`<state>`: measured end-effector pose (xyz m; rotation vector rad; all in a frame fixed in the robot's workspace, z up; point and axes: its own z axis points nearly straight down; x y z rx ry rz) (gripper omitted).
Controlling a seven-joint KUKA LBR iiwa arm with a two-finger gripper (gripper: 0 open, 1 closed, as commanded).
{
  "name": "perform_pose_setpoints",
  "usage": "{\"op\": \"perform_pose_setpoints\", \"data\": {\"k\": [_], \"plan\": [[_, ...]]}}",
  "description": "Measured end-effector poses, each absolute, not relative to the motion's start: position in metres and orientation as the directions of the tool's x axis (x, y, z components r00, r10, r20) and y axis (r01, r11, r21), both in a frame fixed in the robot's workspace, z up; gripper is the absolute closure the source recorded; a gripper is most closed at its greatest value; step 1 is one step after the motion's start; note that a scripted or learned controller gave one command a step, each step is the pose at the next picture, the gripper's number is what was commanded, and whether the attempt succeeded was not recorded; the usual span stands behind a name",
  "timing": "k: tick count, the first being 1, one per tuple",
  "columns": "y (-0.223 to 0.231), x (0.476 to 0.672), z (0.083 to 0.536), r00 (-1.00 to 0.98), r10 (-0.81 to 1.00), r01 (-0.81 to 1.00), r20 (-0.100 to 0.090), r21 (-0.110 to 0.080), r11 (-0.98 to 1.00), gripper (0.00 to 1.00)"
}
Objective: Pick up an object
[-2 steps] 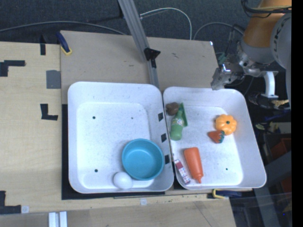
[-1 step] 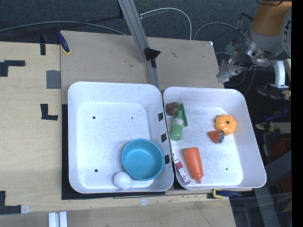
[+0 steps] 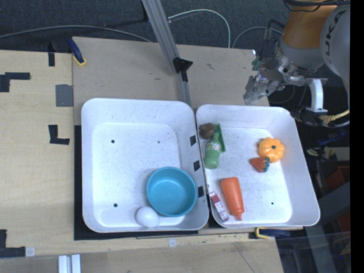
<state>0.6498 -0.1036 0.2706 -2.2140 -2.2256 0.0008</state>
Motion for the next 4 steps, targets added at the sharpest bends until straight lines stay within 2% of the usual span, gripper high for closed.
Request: {"op": "perform_pose_setpoints", "data": {"k": [2,3,4], "plan": [[-0.018,0.594,0.237,-0.004,1.000,1.000,0.001,-0.006,0.004,1.00],[0.025,0.577,0.229,-0.005,1.000,1.000,0.001,-0.004,0.005,1.00],[0.073,0.550,0.218,-0.006,1.000,1.000,0.001,-0.005,0.006,1.00]]}}
